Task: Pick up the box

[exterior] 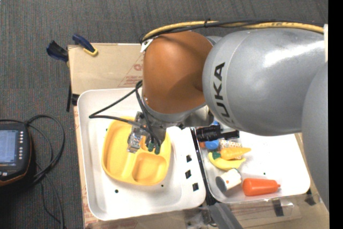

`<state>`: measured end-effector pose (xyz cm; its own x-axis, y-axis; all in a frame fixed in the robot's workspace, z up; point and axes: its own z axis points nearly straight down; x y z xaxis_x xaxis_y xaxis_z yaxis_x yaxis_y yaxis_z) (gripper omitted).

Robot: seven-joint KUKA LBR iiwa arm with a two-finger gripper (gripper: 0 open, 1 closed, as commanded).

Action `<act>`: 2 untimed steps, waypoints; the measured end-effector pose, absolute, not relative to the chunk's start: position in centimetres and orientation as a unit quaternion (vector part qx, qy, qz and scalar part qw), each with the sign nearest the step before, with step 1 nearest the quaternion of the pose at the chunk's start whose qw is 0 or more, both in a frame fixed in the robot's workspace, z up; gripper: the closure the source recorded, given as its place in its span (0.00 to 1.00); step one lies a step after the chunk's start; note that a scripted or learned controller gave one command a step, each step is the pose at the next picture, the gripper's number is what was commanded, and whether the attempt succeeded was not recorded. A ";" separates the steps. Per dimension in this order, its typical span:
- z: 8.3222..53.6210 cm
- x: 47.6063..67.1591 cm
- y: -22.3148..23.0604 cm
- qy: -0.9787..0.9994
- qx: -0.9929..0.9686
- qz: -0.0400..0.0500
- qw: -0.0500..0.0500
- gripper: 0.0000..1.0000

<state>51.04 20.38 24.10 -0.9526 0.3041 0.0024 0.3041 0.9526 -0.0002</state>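
My gripper [146, 142] hangs low over the yellow divided dish [119, 161] in the left bin [91, 115], near the dish's far right part. The arm's orange wrist band and grey body cover the back of both bins. A small pale box [230, 143] with a speckled print lies in the right bin [284, 158], partly under the arm's edge and well to the right of the gripper. Nothing from the right bin is at the gripper.
Around the box lie a blue item [211, 144], a black item [210, 132], a yellow toy [228, 157], a white cup [229, 179] and an orange carrot-like piece [260, 186]. A cardboard sheet [104, 67] sits behind the left bin. A control pendant [10, 150] lies on the floor at left.
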 end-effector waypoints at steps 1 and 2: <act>24.9 51.1 20.4 -0.988 -0.154 0.000 0.002 1.00; 28.2 54.3 15.1 -0.996 0.089 -0.001 -0.002 1.00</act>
